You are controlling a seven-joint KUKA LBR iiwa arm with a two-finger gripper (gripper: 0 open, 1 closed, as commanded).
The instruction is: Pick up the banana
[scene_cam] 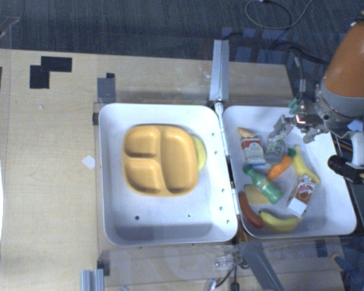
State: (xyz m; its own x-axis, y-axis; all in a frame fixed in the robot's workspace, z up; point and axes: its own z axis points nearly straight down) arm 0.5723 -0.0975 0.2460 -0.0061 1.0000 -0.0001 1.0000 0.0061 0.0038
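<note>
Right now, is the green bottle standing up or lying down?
Lying down. The green bottle rests on its side in the right bin, among other toy food.

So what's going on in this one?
A grey arm with an orange band reaches in from the right, its gripper hovering over the upper part of the right bin, above the small items there. A banana lies near that bin's front edge, and another banana sits closer to the gripper; nothing is between the fingers. The left bin holds a yellow divided tray.
</note>
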